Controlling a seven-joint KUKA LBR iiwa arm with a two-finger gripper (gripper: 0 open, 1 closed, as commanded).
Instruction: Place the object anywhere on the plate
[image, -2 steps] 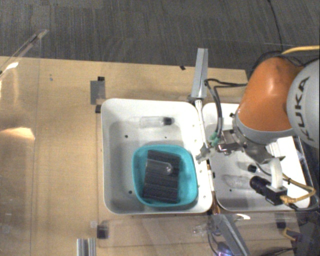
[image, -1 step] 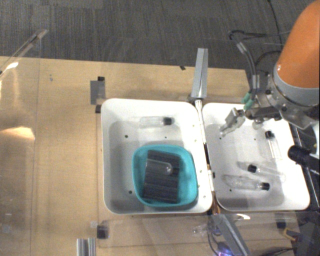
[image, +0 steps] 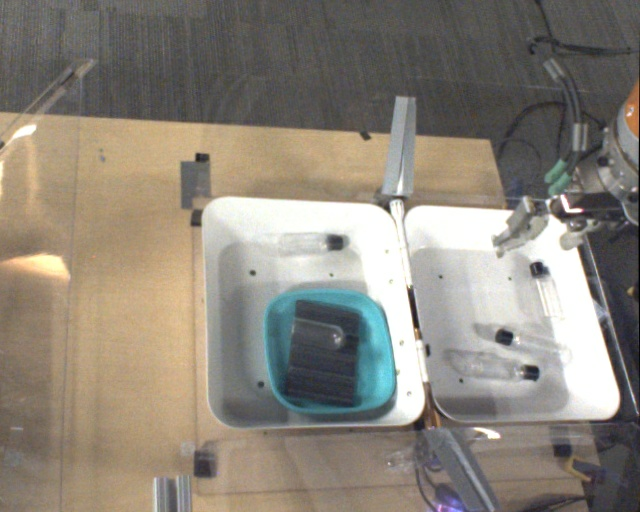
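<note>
A teal plate (image: 375, 345) sits in the left bin (image: 230, 330) and bears a dark ridged block (image: 320, 360). A small clear piece (image: 340, 337) seems to lie on that block. A clear vial with a black cap (image: 310, 242) lies at the left bin's far side. Three more clear black-capped vials rest in the right bin (image: 450, 290): one upright in the view (image: 545, 290), one in the middle (image: 528, 341) and one near the front (image: 490, 367). My gripper (image: 540, 235) hovers over the right bin's far right corner, open, with nothing between its fingers.
A grey metal post (image: 400, 150) stands at the far end of the ridge between the bins. Cables (image: 560, 90) hang at the back right. Small clamps (image: 197, 185) are fixed to the wooden bench around the bins.
</note>
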